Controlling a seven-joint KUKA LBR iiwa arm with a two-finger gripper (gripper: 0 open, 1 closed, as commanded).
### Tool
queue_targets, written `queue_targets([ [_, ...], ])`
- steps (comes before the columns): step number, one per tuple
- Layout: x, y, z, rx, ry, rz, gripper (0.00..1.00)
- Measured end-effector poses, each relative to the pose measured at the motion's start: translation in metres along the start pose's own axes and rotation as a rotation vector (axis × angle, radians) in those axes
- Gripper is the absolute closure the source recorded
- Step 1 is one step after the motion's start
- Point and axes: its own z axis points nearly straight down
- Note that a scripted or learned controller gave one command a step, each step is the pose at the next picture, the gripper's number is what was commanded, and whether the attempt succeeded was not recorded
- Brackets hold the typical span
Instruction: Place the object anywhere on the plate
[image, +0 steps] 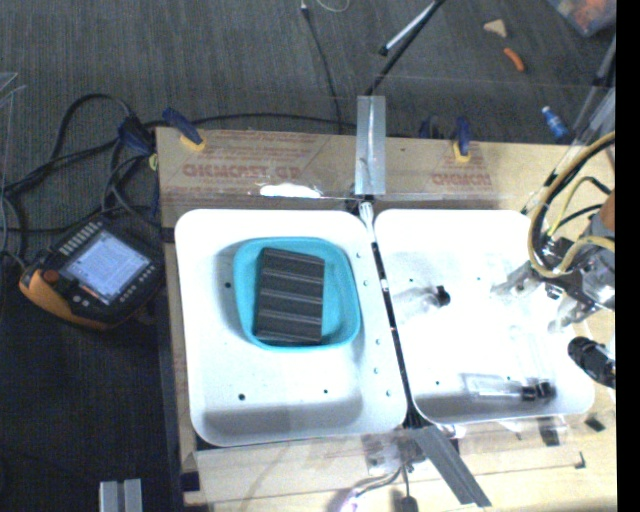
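Judging from how things lie, the placement looks done: the dark grey ribbed block (291, 295) lies flat on the blue plate (343, 300), which sits in the left white bin (280, 410). Block is roughly centred on the plate, long side running toward the bin's far and near edges, slightly skewed, well inside the rim on all sides.

Arm wrist (585, 275) sits over the right edge of the right white bin (460, 400), cable loop above it. The jaws (560, 295) are blurred and partly cut off by the frame, so I cannot tell whether they are spread or pressed together. Nothing visible between them.

Right bin carries small stuff: a little dark item (440, 296) near its left wall, and a clear pen-like tube with a dark tip (505, 387) along its near edge.

Desk bits: cardboard panel (270, 165) clamped along the far edge, teach pendant (95, 275) on the floor off the desk's left side.

Advice for the step in hand, if it is retreat/verify:
- keep the wrist high and clear of the divider between bins
- do not sweep over the plate, the block is loose and could slide
- confirm the block stays fully inside the plate rim before calling success

Risk: low. Only the cable loop near the right bin's far corner looks like a snag candidate.
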Motion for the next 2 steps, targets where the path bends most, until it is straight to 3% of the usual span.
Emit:
queue_targets([
  [1, 0.0, 0.0, 0.0, 0.0, 0.0, 0.0, 0.0],
  [2, 0.056, -0.027, 0.098, 0.004, 0.002, 0.142, 0.0],
])
